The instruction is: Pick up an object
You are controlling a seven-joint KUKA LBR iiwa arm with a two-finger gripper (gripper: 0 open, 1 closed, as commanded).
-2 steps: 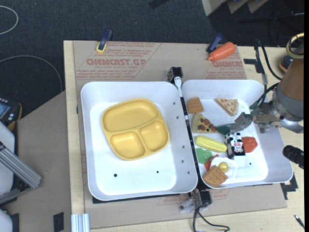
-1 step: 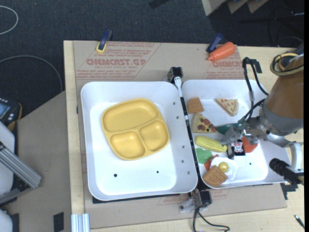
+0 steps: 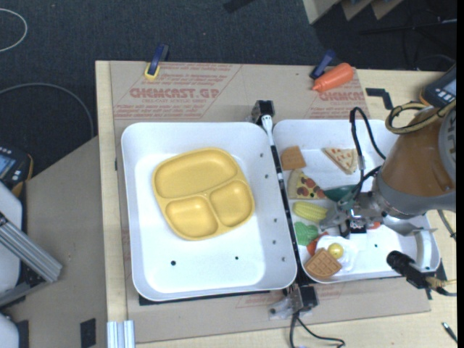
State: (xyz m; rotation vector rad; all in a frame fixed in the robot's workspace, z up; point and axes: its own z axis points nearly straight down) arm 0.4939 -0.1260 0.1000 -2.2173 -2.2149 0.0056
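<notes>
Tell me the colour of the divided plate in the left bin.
The divided plate is yellow, seen plainly in the camera view from above.

Dark carpet floor, loose cables

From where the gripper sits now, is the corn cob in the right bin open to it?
Probably yes. The gripper hangs low in the right bin, just right of the corn cob, which lies uncovered, though a pizza slice and green toy crowd it.
</notes>
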